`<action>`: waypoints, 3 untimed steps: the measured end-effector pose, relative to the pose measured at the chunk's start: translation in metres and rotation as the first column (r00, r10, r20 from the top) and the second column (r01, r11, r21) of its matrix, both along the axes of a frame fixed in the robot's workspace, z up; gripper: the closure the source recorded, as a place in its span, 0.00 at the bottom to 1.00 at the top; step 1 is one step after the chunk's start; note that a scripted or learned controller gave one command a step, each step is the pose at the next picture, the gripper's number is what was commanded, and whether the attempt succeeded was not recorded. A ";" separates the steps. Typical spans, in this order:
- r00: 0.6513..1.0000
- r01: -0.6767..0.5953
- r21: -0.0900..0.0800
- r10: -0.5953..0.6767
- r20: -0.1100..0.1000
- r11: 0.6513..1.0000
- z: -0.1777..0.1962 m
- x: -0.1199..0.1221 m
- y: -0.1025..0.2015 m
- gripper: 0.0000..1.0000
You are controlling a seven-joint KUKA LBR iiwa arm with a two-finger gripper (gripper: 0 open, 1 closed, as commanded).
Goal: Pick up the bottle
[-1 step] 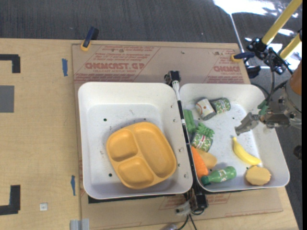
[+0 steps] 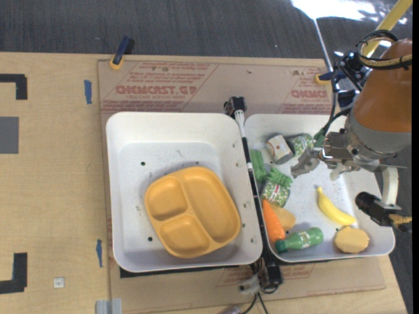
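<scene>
The green bottle (image 2: 300,239) lies on its side along the near edge of the right bin (image 2: 383,246), beside a carrot (image 2: 273,220). The gripper (image 2: 306,162) hangs toward the far edge, well apart from it, its grip impossible to make out.

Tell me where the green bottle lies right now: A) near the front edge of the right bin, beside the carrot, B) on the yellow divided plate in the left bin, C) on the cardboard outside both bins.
A: the green bottle lies on its side near the front of the right bin, next to the carrot.
</scene>
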State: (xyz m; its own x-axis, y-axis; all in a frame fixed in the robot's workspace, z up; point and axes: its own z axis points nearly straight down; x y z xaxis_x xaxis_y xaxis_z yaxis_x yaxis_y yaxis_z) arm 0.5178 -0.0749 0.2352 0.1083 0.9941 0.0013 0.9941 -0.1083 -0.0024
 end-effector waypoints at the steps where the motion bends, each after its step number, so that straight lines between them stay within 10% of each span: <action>1: 0.996 0.089 -0.001 -0.089 0.001 0.996 -0.051 0.044 0.053 0.00; 2: 0.936 0.353 -0.001 -0.353 -0.002 0.936 -0.050 0.001 0.095 0.00; 3: 0.575 0.818 -0.003 -0.818 0.001 0.575 -0.051 0.037 0.068 0.00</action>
